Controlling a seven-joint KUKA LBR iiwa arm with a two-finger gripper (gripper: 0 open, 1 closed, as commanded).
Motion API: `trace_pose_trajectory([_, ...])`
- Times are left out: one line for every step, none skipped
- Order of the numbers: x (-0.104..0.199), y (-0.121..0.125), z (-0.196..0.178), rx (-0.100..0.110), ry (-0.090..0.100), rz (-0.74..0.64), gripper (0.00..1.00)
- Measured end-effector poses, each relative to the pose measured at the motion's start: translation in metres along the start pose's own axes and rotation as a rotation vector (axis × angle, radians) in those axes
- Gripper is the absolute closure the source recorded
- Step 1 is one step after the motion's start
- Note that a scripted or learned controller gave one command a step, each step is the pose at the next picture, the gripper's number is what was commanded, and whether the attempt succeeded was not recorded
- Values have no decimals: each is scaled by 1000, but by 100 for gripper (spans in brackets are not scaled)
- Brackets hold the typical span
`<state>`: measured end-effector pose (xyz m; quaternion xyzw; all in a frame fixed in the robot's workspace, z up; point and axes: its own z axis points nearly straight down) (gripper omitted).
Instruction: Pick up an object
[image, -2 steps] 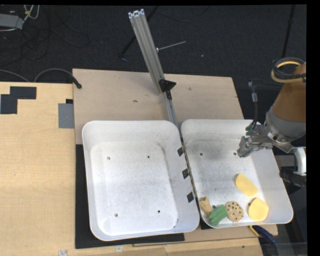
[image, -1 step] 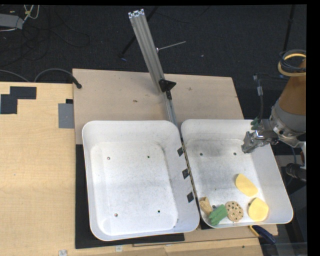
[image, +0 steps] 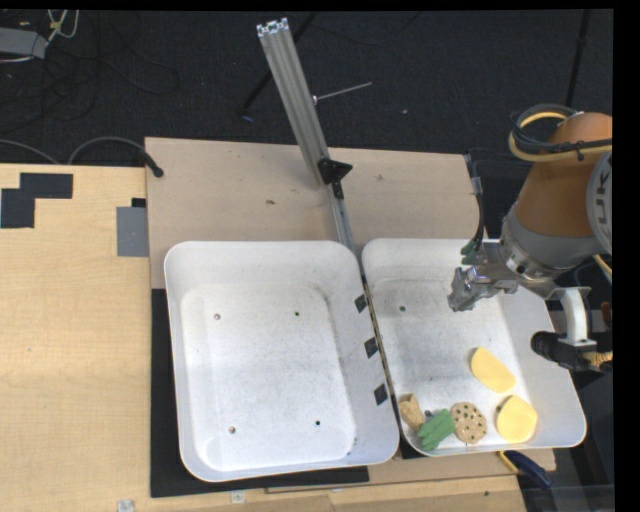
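Observation:
My gripper hangs over the upper middle of the right bin, with nothing seen between its fingers. Along that bin's front lie two yellow pieces, a round brown cookie-like disc, a green object and a small tan block. All of them are well below and apart from the gripper. The nearest is the upper yellow piece, down and to the right of the fingers.
The left bin sits beside the right one, joined by black clips along the shared rim. A slanted aluminium rail rises behind the bins. The grey and orange arm fills the right side.

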<state>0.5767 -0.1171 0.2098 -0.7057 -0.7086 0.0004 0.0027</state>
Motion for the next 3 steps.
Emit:
trace_pose_trajectory([56,2,7,0,0,0,100])
trace_pose_trajectory([113,1,-7,-3,-1,-1,100])
trace_pose_trajectory([167,1,1,0,-1,0,100])
